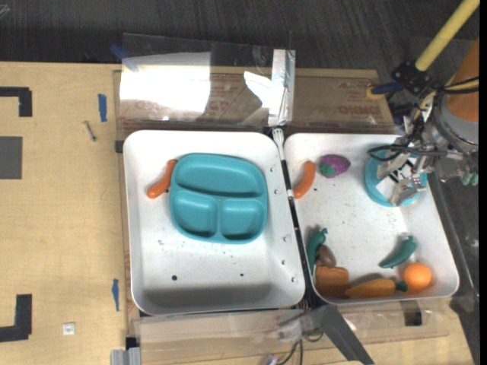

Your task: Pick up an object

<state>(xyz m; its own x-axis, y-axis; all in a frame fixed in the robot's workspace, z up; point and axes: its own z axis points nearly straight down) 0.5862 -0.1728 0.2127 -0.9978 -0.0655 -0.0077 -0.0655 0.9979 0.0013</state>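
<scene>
My gripper (404, 179) hangs over the upper right corner of the right bin (358, 219), right above a teal round dish (375, 185) whose right part it hides. The same bin holds a purple toy (333, 165) near the top, an orange sausage (303, 179) leaning on the left wall, a green pepper (399, 252), an orange ball (417, 277), a carrot (373, 287), and a dark green and brown item (323, 251) above an orange-brown block (331, 278).
The left bin (144, 257) carries a teal divided plate (217, 196) with another orange sausage (160, 182) beside its left edge. A clear plastic sheet (198, 82) lies behind the bins. A yellow rod (449, 25) slants at the top right.
</scene>
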